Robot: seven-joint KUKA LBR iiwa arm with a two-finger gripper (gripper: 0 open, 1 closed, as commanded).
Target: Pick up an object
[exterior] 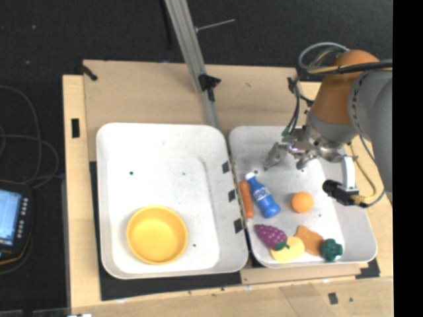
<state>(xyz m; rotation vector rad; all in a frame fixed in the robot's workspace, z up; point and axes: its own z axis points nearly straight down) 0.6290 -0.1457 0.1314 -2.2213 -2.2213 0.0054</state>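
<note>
The arm [344, 91] comes in from the right, its orange band above the wrist, and the gripper [288, 157] hangs over the far part of the right bin [264, 137]. Its two fingers stand spread apart, one pointing toward the left [273, 157] and the other [303, 161] nearer the wrist, with nothing between them; the hand is open and holds no object.

All the small things lie in the right bin, nearer the front than the gripper. A blue bottle [263, 197] with a white cap lies at a slant near the bin's left wall, and an orange carrot [246, 199] lies just beside it on the left, along that wall. A small orange ball [303, 202] sits apart to the right of the bottle, below the gripper. Near the front edge lies a bunch of purple grapes [269, 234], with a yellow fruit [289, 249] touching it on the right. An orange-brown piece [309, 236] lies next to that, and a green broccoli [331, 248] sits at its right end.

The left bin [165, 150] holds a yellow bowl [156, 234], upright, in its front left part. Both bins rest side by side on a tan bench [145, 91], and a grey metal pole [188, 38] slants up from between them
</note>
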